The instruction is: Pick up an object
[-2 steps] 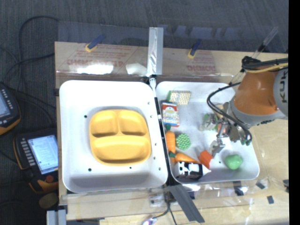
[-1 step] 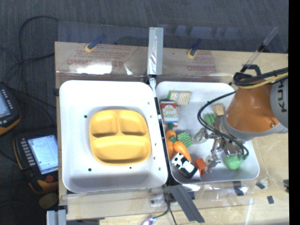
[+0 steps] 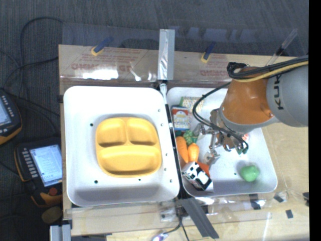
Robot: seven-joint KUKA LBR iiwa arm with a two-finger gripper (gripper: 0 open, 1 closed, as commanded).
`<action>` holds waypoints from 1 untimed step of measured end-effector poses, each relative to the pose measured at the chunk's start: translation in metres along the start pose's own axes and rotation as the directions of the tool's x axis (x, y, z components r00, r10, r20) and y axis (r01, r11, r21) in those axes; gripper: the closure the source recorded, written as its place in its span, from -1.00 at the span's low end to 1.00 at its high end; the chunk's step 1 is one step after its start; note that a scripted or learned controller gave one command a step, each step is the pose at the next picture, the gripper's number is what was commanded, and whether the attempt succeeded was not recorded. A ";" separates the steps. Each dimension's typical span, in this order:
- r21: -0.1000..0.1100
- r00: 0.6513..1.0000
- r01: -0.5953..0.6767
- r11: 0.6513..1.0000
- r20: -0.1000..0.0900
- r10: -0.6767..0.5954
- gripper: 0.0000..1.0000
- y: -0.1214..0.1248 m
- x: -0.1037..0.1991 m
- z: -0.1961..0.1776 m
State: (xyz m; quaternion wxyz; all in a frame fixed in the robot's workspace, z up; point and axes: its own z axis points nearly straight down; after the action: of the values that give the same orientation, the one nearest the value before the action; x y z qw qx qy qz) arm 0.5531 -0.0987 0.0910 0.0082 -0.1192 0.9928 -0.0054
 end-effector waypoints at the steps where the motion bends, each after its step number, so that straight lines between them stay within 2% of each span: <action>1: -0.004 1.000 -0.001 1.000 0.001 0.001 -1.00 -0.001 0.058 -0.001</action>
State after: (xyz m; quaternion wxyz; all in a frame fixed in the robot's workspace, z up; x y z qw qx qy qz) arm 0.4970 -0.1138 0.0912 0.0083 -0.1186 0.9929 -0.0034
